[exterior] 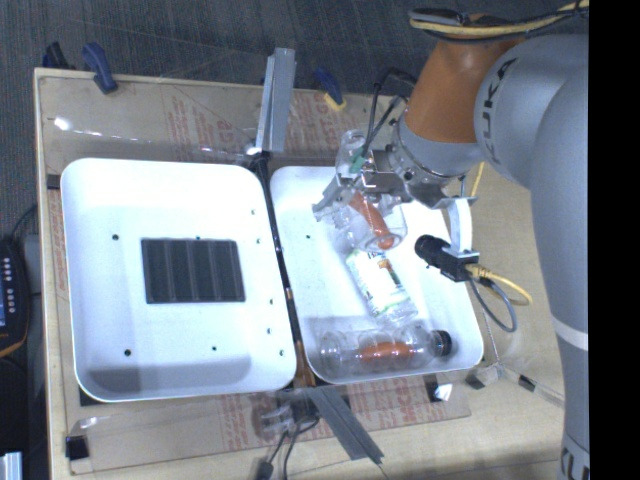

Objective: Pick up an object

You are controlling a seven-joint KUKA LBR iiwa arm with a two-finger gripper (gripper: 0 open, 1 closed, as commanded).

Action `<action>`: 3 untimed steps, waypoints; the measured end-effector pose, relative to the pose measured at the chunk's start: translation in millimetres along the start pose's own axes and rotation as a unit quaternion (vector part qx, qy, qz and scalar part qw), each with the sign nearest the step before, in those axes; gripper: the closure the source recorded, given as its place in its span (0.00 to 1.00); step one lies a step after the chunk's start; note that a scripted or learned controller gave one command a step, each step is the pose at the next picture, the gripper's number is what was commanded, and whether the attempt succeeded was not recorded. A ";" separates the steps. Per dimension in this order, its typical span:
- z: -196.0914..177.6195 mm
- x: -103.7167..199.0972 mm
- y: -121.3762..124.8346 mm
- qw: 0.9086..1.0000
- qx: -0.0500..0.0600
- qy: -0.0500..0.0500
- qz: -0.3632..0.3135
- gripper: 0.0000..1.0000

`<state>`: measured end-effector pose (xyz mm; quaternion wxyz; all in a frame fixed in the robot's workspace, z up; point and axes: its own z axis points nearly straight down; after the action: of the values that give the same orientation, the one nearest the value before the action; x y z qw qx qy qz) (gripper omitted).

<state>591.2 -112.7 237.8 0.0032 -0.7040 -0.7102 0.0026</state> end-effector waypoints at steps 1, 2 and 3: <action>65.8 -49.7 36.8 1.000 -0.001 -0.001 -0.005 0.00; 125.9 -92.9 64.6 1.000 -0.007 -0.002 -0.024 0.00; 125.9 -101.1 71.0 0.999 -0.009 -0.004 -0.035 0.00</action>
<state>662.1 -213.1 111.3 -0.0058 -0.6784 -0.7346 -0.0012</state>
